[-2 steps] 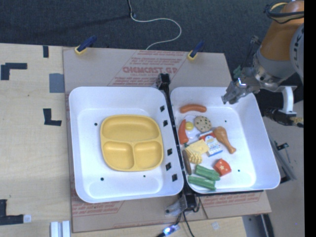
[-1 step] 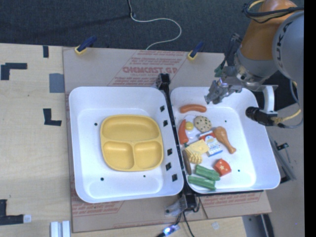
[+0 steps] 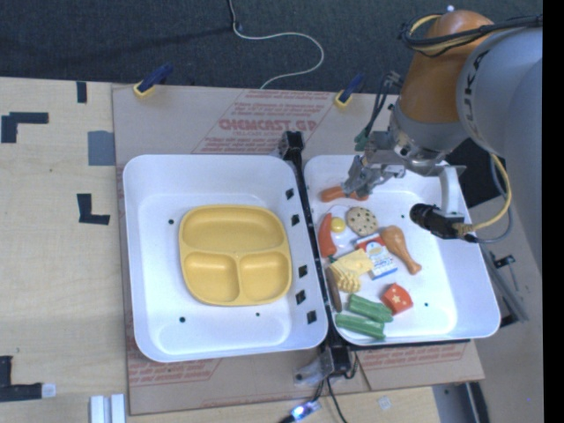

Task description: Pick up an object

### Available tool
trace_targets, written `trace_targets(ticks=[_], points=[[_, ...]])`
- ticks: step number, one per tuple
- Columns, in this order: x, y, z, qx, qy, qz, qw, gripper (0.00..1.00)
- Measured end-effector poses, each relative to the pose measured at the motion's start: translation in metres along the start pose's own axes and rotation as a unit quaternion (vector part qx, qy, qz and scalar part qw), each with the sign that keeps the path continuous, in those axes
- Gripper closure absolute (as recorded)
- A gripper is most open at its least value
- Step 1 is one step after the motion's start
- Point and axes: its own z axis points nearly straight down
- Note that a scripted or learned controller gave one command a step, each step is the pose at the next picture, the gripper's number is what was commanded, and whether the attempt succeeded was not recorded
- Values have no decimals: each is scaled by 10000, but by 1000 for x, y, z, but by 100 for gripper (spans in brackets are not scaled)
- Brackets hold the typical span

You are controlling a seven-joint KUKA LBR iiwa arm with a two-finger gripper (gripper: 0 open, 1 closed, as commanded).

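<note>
The right bin holds several toy foods: an orange carrot, a brown cookie, a red sausage, a chicken drumstick, a yellow cheese wedge, corn, a small carton, a red piece and two green pieces. My gripper hangs low over the back left of this bin, just right of the carrot and above the cookie. I see nothing held in it.
The left bin carries a yellow divided plate. A black divider runs between the bins. The grey arm with its orange band comes in over the right bin's back corner, with cables beside it.
</note>
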Motion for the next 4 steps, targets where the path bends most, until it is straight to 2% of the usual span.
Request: trace_targets(ticks=[1, 2, 3, 4], points=[[-14, -2, -5, -16, -8, 20, 10000, 100], [-9, 1, 0, -11, -7, 15, 10000, 100], [-12, 2, -20, -24, -7, 16, 10000, 100], [-11, 3, 0, -1, -11, 15, 10000, 100]])
